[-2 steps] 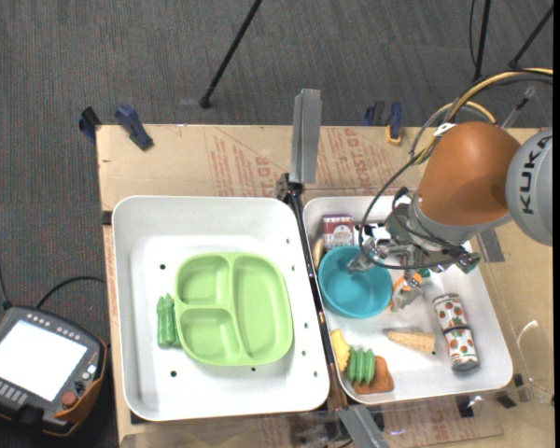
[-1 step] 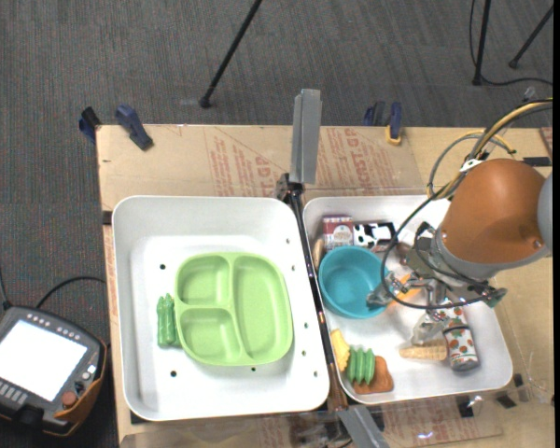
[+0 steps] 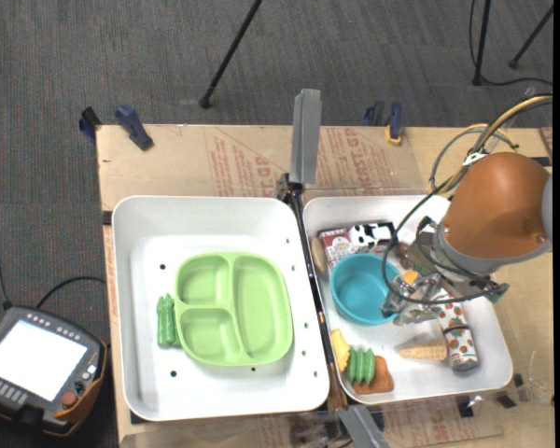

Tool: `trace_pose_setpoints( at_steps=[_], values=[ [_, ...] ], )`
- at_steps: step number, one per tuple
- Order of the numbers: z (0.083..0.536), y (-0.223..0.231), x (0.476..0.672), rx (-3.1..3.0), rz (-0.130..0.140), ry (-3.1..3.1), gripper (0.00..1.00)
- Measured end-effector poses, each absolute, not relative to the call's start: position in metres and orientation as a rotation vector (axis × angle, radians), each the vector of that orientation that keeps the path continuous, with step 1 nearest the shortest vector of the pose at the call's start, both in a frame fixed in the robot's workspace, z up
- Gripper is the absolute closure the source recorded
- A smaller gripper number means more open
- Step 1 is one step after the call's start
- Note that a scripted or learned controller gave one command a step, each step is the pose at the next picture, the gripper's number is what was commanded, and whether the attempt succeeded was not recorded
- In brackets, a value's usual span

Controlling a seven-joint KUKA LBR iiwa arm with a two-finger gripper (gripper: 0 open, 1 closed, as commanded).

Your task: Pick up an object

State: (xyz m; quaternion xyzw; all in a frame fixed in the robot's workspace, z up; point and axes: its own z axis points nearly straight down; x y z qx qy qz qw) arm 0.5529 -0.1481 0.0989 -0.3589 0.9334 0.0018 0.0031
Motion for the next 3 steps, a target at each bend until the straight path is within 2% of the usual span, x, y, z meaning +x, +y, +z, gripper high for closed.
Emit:
trace_pose_setpoints(
  at_steps=[1,2,3],
  values=[
    [0.091,-0.154,0.496,-0.934,-0.002,2.99,1.0],
    [0.088,-0.171,0.606,-0.731,0.007,3.079,1.0],
    [0.096,-0.169,0.604,-0.732,0.019,3.086,1.0]
  ],
)
